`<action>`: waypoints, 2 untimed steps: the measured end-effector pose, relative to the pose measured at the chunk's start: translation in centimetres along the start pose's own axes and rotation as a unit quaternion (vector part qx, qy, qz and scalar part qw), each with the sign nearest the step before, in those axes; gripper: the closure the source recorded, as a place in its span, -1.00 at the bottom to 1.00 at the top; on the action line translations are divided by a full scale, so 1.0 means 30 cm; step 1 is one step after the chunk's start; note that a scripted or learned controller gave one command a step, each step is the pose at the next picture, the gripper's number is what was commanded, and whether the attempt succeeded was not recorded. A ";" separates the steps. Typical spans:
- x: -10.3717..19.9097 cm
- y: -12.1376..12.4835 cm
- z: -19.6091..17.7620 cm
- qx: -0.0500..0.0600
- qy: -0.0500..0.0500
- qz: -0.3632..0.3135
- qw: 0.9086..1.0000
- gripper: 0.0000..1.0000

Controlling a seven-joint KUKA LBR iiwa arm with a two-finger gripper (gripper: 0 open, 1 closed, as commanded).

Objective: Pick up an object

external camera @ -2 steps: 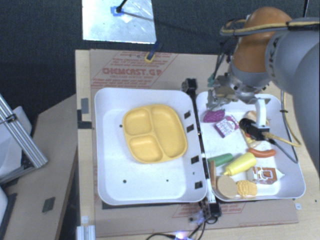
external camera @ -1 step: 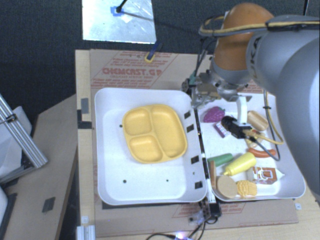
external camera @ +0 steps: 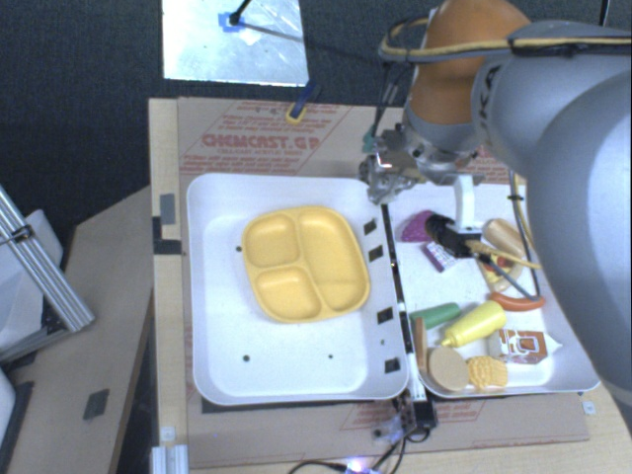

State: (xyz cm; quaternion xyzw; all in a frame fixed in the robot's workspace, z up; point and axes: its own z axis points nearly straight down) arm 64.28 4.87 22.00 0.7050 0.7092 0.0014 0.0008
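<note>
hand (external camera: 380, 178): at the far end of the divider where the two bins meet, low over the rims; open or closed, cannot tell (too blurred and the wrist is in the way)
held object: nothing seen in the hand
nearest object: purple piece (external camera: 417, 227), far part of the right bin (external camera: 568, 368), just right of the hand, not touching it as far as I can see
right bin contents: purple piece; second small purple block (external camera: 435, 256) just beside it; tan piece (external camera: 504, 237) further right; orange ring (external camera: 518, 302) mid bin; green piece (external camera: 434, 316) and yellow bottle (external camera: 474, 324) side by side, bottle lying tilted; small carton (external camera: 521, 346) with orange print; round tan disc (external camera: 446, 368) and corn-like yellow piece (external camera: 486, 371) touching at the near edge
left bin (external camera: 217, 294) contents: one yellow divided tray (external camera: 304, 263), three compartments, lying flat, roughly centred, turned a bit askew to the bin walls
bins: side by side, rims touching, on a printed cardboard sheet (external camera: 257, 136) on the table (external camera: 109, 294)
arm (external camera: 563, 136): big grey body across the upper right, orange band (external camera: 464, 28) above the wrist
hidden: right bin's far right corner and right wall covered by the arm
cut off: tan piece and orange ring partly behind cables
hard to make out: what the purple pieces and the tan piece are; carton print unreadable
</note>
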 end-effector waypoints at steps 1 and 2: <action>-0.023 -0.039 0.016 0.001 -0.001 0.003 1.000 1.00; -0.040 -0.024 -0.034 0.000 0.000 0.003 1.000 1.00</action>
